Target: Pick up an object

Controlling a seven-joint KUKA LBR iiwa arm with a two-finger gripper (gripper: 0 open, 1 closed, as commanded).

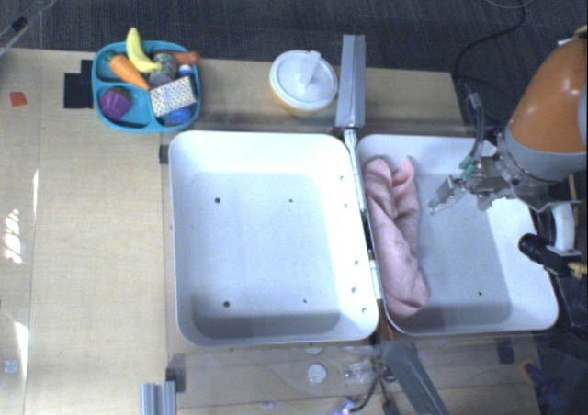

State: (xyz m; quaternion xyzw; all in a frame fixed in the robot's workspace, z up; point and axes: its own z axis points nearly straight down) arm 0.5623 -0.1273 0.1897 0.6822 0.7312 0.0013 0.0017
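A pink cloth (pixel 395 231) lies bunched along the left side of the right bin (pixel 496 308), stretching from near the back wall to the front. My gripper (pixel 452 189) hangs over the right bin's back half, to the right of the cloth and apart from it. Its fingers (pixel 445 196) are spread and point left toward the cloth, with nothing between them. The grey arm with its orange band (pixel 554 110) reaches in from the right.
The left bin (pixel 266 237) sits beside the right one, separated by a metal divider (pixel 350 83). Behind the bins stand a blue tray of toy food (pixel 147 85) and a white lidded bowl (pixel 304 81). Cables run at the back right.
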